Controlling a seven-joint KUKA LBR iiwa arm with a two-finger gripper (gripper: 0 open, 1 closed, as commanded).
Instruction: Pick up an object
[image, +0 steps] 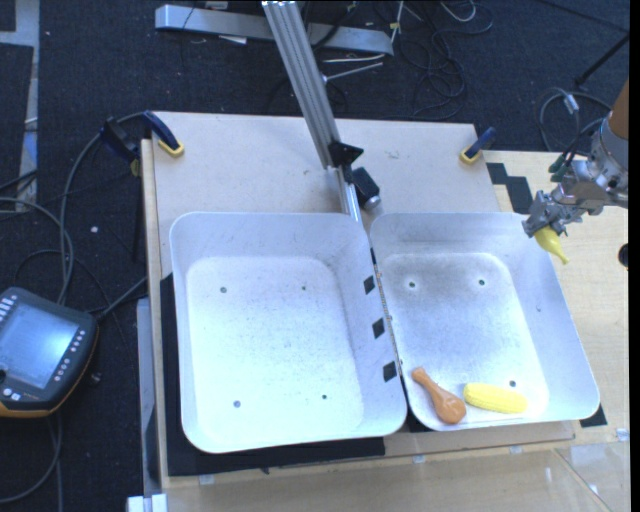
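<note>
My gripper (546, 226) hovers over the far right rim of the right bin (560, 310), shut on a small yellow object (552, 244) that pokes out below its fingers. In the right bin's near corner lie an orange drumstick-shaped toy (441, 397) and, just right of it, a yellow corn-like piece (495, 399). Both rest on the bin floor, well apart from the gripper.
The left bin (200, 330) sits beside the right one, with black tabs along the shared rim. A slanted aluminium post (312, 90) rises from the back centre. Yellow clamps (168, 146) mark the bench's far corners. A teach pendant (38, 348) lies off the bench at left.
</note>
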